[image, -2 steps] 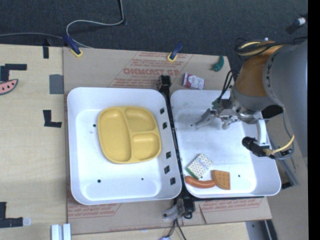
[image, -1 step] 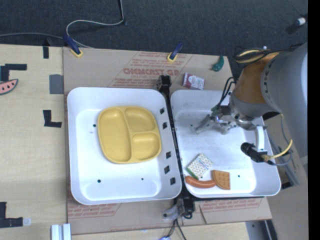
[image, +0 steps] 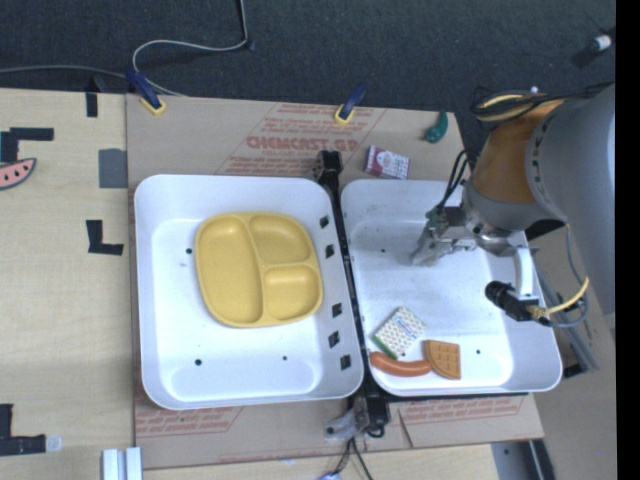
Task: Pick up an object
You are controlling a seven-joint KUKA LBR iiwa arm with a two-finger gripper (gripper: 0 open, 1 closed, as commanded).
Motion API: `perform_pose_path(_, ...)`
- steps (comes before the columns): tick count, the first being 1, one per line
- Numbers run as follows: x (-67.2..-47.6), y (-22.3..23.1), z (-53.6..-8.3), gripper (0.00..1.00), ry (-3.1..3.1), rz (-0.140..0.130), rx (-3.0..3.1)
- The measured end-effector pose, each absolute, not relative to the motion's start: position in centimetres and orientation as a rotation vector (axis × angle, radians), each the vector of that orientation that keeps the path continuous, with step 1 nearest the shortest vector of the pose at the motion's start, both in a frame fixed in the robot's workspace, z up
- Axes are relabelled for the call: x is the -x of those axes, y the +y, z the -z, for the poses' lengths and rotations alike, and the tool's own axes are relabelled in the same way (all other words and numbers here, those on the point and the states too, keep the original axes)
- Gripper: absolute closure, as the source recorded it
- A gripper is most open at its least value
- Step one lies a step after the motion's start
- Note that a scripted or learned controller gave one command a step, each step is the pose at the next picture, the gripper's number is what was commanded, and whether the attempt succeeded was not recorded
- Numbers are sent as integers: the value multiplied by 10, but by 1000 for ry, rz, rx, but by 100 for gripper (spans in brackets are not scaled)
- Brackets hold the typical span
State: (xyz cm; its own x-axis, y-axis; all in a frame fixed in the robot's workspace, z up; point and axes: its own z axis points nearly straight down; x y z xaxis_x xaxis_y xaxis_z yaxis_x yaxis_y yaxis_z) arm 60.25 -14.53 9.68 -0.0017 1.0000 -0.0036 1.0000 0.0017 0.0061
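My gripper (image: 432, 248) hangs over the upper middle of the right bin (image: 395, 213), reaching in from the right under the grey arm with its orange band. Nothing shows between its fingers. Toward the bin's near edge lie a small checked white packet (image: 399, 330), a red-orange sausage (image: 400, 366) and a tan waffle-like square (image: 443, 358). They sit well below the gripper, apart from it. In the left bin (image: 165, 368) rests a yellow divided plate (image: 258, 267).
A black divider with clips runs between the two bins. A small dark red packet (image: 386, 162) lies on the cardboard behind the right bin. Yellow-blue clamps and a cable sit at the cardboard's far edge. The arm's body covers the right bin's right side.
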Motion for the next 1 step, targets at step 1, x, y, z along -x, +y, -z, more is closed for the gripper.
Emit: perform_pose_path(1,-602,-145,-97,0,2219,-3,-2215)
